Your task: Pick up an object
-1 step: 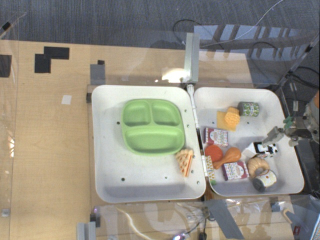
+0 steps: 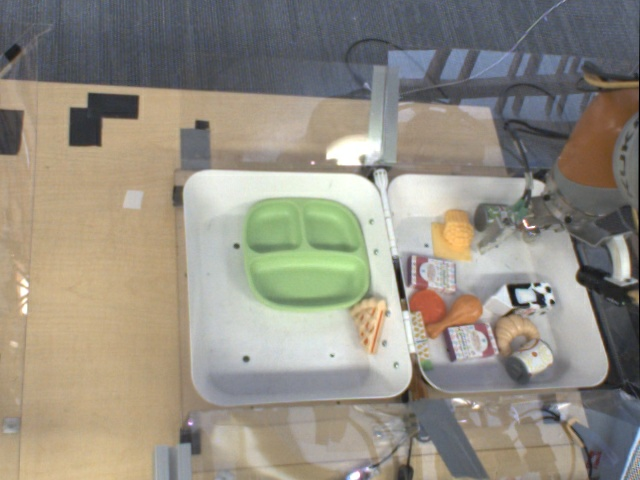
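Overhead, the arm [image 2: 590, 168] hangs above the right bin [image 2: 560, 268].

Grey arm [image 2: 600, 193] with orange band, black cables, small grey pincer [image 2: 492, 218].

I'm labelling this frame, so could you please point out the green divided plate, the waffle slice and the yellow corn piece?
Green divided plate [image 2: 300, 280]: camera view, floor of its large lower compartment.
Waffle slice [image 2: 370, 323]: camera view, its middle.
Yellow corn piece [image 2: 454, 238]: camera view, its centre.

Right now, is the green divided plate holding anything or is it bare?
Bare. All three compartments of the green plate show plain green. The waffle piece lies beside its lower right corner, on the bin floor.
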### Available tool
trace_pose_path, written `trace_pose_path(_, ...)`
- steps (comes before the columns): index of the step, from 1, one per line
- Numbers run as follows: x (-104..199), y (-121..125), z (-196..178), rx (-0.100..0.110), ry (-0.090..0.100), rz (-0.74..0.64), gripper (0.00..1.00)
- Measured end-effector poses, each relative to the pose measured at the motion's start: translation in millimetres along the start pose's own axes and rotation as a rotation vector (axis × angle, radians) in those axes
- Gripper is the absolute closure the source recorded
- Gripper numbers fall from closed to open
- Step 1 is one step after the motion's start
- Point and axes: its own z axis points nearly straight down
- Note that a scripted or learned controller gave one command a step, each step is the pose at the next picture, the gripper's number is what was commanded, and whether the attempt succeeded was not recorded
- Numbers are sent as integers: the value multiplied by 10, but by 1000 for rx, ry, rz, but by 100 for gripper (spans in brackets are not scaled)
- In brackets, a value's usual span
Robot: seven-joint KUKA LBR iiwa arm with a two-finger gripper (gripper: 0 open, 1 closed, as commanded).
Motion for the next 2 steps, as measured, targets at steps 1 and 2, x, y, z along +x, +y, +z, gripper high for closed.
trace_pose_path(1, -89, 395, 58, 28, 15, 44, 0)
trace_pose_path(2, 554, 434, 56, -3, 2, -11, 0)
